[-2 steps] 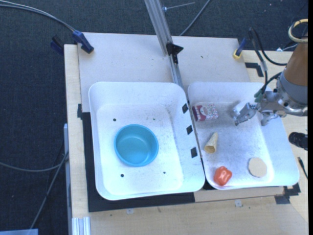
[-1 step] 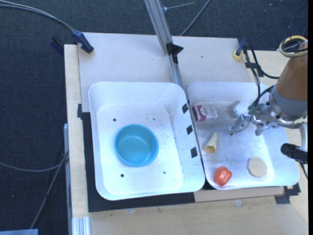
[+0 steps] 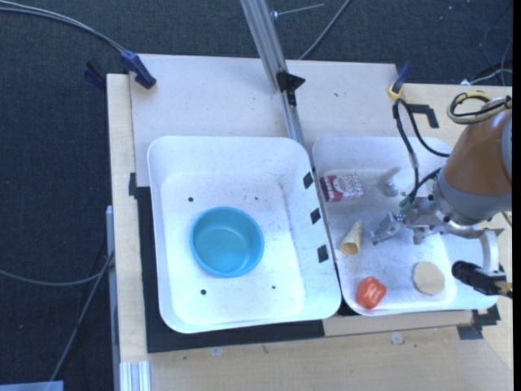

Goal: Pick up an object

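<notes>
The 2 white bins (image 3: 171,300) sit side by side; the left one holds a blue bowl (image 3: 227,241). Over the right bin, the gripper (image 3: 389,231) hangs low, nothing visibly between its jaws; their spread cannot be told. Nearby lie a red-labelled carton (image 3: 341,186), round biscuit (image 3: 429,278), red pepper (image 3: 370,292) and cone (image 3: 352,238).

Two shallow white bins sit side by side on a pale wooden bench (image 3: 220,96). A metal pole (image 3: 264,35) slants down from the top to between the bins. Blue clamps (image 3: 138,68) grip the bench's far left corner. Thin cables (image 3: 57,19) trail across dark carpet (image 3: 49,177)
</notes>
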Tool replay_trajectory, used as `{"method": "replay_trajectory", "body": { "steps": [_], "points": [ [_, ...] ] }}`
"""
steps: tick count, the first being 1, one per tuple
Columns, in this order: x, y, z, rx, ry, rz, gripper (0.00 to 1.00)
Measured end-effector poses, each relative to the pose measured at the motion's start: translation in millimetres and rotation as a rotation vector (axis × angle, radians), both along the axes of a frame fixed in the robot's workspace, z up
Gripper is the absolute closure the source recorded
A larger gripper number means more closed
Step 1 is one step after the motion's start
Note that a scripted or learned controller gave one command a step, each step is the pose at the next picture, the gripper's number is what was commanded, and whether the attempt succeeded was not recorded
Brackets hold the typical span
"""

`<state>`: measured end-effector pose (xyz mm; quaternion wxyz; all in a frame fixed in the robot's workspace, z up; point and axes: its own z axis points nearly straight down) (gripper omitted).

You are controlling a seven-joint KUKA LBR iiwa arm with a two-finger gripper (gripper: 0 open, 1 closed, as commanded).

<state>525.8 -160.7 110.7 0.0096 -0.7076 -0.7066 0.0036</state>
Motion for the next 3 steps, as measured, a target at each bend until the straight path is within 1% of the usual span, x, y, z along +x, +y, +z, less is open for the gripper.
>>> {"method": "replay_trajectory", "body": {
  "steps": [1, 2, 3],
  "points": [
    [3.8, 0.2, 17.2, -0.002, -0.013, 0.0, 1.0],
    [6.3, -5.5, 63.7, -0.009, -0.025, 0.002, 1.0],
    [8.2, -5.4, 98.1, -0.009, -0.025, 0.003, 1.0]
  ]
}}
